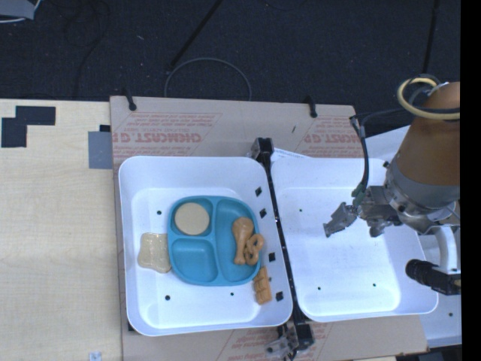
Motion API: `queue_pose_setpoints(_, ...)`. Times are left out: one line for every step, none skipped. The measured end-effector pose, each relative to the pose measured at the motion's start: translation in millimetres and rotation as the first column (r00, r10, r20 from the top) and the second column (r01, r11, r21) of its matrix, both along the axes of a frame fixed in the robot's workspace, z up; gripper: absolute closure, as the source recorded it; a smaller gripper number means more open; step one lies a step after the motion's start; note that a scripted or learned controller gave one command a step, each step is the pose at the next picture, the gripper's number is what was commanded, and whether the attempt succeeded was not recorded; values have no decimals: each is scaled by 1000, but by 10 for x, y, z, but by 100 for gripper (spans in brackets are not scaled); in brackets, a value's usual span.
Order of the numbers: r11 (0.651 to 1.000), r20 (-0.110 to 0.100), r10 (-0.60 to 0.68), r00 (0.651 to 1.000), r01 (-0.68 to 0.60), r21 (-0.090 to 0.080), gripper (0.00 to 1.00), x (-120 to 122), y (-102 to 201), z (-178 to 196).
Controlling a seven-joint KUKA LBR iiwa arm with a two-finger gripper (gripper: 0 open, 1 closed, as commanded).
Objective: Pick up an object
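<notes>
My gripper [351, 229] hangs over the right bin [353, 292], near its middle right, open with nothing between its fingers. All the objects lie in the left bin [143, 179]. A blue divided plate [199, 265] holds a round tan disc [191, 218] and a brown twisted piece [246, 241]. A pale beige piece [154, 252] lies against the plate's left edge. A small orange-brown piece [261, 285] rests at the plate's lower right corner, close to the divider. The gripper is well to the right of all of them.
A black divider rail [272, 224] separates the two bins. The bins stand on a cardboard sheet [225, 126] on the wooden bench. The arm's grey body and orange band [432, 149] fill the right side above the right bin.
</notes>
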State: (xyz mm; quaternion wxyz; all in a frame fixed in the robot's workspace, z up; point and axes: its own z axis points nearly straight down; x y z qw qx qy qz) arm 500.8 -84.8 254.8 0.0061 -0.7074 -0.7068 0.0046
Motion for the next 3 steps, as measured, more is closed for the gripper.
queue_pose_setpoints(1000,11,2,1000,-2,-1,0,18,-3,57)
queue_pose_setpoints(1000,6,1,1000,-1,0,0,-80,49,-510)
queue_pose_setpoints(1000,6,0,1000,0,0,0,-49,-34,-1074)
